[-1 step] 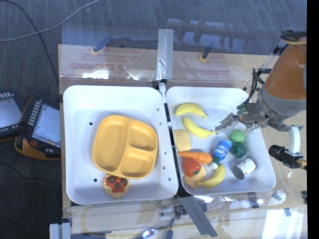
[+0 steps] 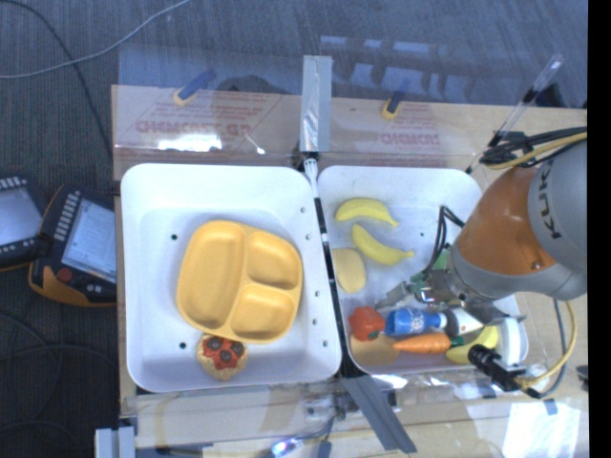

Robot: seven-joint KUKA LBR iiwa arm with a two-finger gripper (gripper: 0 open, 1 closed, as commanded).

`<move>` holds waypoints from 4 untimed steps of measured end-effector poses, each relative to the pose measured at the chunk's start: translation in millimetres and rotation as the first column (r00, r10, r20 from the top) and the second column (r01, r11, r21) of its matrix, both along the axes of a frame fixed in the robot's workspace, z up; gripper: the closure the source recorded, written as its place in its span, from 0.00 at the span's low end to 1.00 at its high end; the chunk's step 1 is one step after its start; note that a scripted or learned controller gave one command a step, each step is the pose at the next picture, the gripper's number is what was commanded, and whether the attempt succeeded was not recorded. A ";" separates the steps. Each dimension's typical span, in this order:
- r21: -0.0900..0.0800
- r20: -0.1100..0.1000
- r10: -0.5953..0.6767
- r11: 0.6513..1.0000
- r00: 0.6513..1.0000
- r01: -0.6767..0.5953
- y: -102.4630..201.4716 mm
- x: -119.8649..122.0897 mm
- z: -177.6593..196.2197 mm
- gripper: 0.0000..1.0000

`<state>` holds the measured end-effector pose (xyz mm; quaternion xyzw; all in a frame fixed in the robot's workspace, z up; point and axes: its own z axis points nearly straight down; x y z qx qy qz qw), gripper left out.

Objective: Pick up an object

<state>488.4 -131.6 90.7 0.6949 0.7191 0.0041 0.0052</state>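
Note:
The right bin (image 2: 401,181) holds several toy foods. Two yellow bananas (image 2: 367,211) (image 2: 380,247) lie at its far left, with a pale yellow piece (image 2: 349,270) just below them. Along the near edge sit a red tomato (image 2: 366,322), a blue and white bottle (image 2: 416,322), an orange carrot (image 2: 420,344) and a small yellow piece (image 2: 474,348). My gripper (image 2: 430,290) hangs under the orange wrist band (image 2: 501,232), low over the bin just above the blue bottle. The wrist covers most of it.
The left bin (image 2: 153,198) carries a yellow divided plate (image 2: 241,279) and a toy pizza slice (image 2: 221,354) by its near wall. A metal divider (image 2: 316,103) stands between the bins at the back. A teach pendant (image 2: 76,246) lies left of the bench.

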 end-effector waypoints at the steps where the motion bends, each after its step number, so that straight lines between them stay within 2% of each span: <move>1: -0.001 -0.005 -0.058 0.998 0.998 0.058 33.3 57.0 0.5 0.00; 2: -0.001 -0.003 -0.102 0.995 0.995 0.102 37.8 116.0 -1.1 0.00; 3: -0.003 -0.006 -0.101 0.995 0.995 0.101 37.7 115.3 7.2 1.00; 4: -0.002 -0.014 -0.181 0.984 0.983 0.181 99.3 126.6 128.9 1.00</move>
